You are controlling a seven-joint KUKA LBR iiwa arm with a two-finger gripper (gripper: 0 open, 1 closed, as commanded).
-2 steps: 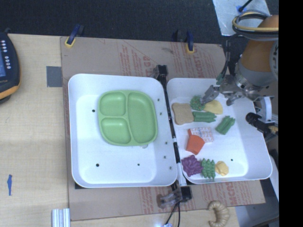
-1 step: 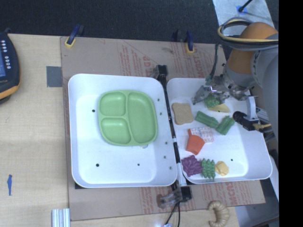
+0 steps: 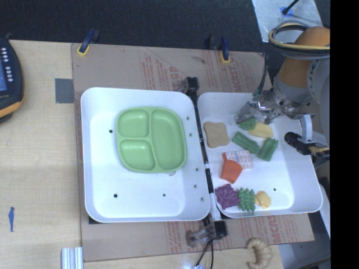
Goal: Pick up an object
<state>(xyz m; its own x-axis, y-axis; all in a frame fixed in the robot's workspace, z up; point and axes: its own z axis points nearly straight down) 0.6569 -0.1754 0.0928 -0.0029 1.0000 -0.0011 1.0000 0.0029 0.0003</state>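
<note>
From above, the arm (image 3: 300, 60) is reaching in from the right, its gripper (image 3: 255, 112) hovering low over the far part of the right bin (image 3: 303, 195); I cannot tell how its jaws are standing. A yellow piece (image 3: 261, 130) is lying just beside it, with green pieces (image 3: 245, 142) (image 3: 268, 148) nearer. A tan bread slice (image 3: 216, 134) is sitting to the left, an orange piece (image 3: 230, 170) nearer still. The left bin (image 3: 98, 200) is bearing a green divided plate (image 3: 151, 139).

Light: bright, even, from overhead.
Shadows: soft, inside the left shallow white bin (image 3: 95, 150).
Focus: slightly soft throughout.
</note>
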